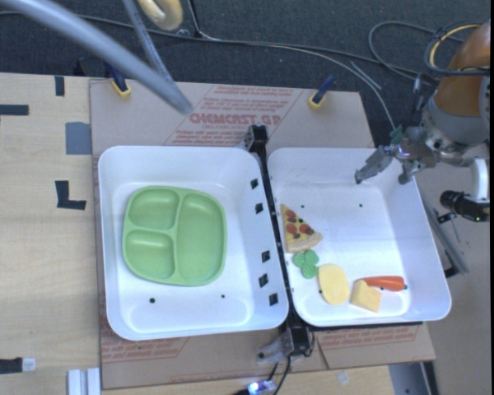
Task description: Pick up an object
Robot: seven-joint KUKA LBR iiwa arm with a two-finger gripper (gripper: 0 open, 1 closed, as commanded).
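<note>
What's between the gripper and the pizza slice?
Just bare white floor of the right bin, seen in the camera view. The gripper is up by the bin's far edge; the pizza slice lies by the left wall.

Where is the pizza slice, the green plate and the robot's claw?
pizza slice (299, 230), camera view, middle of its topping.
green plate (174, 235), camera view, central divider.
gripper (389, 168), camera view, midway between fingertips.

Both white bins smooth, glossy plastic. Green tray matt plastic, upper left. Worktop pale wood grain; brown cardboard sheet under bins, matt.
</note>
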